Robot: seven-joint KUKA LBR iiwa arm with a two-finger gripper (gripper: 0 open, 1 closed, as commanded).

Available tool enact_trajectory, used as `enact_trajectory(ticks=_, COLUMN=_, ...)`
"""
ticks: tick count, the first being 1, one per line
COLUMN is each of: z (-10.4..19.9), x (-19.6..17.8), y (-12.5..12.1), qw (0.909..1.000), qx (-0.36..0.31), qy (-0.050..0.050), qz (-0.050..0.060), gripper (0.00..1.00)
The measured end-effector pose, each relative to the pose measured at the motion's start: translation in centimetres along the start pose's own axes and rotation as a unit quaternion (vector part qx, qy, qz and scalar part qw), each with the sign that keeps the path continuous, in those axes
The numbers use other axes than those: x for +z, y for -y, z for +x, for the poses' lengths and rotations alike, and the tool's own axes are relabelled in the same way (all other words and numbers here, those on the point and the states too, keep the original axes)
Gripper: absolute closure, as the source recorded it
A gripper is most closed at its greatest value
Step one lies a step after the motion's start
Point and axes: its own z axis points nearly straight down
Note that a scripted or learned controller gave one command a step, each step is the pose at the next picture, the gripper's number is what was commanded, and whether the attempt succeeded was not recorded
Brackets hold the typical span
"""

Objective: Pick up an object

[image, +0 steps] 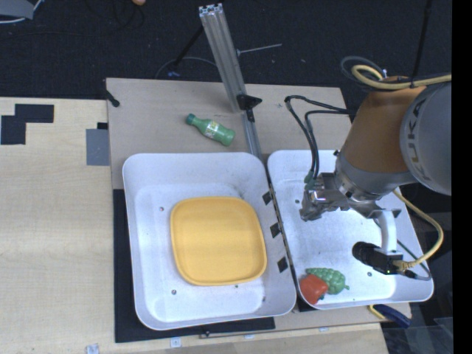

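We see a red-and-green toy vegetable at the near edge of the right bin, its red end by the divider. Beyond it in that bin, well apart, hovers the gripper under the grey arm; whether it is open we cannot tell. Left of the right bin, a smooth yellow plate lies in the left bin. Behind, a green bottle lies on the bench.

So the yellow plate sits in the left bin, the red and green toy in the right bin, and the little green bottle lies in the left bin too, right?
Not quite. The camera view shows the green bottle lying on the bench behind the left bin, not in it. The rest holds: the yellow plate is in the left bin, the red and green toy in the right bin.
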Motion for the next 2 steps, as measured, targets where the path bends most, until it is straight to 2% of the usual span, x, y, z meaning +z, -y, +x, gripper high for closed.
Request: enact_trajectory(ticks=2, z=10.2, x=-1.8, y=-0.9, qw=1.0000, qx=0.001, qy=0.000, qz=0.000, gripper=1.00)
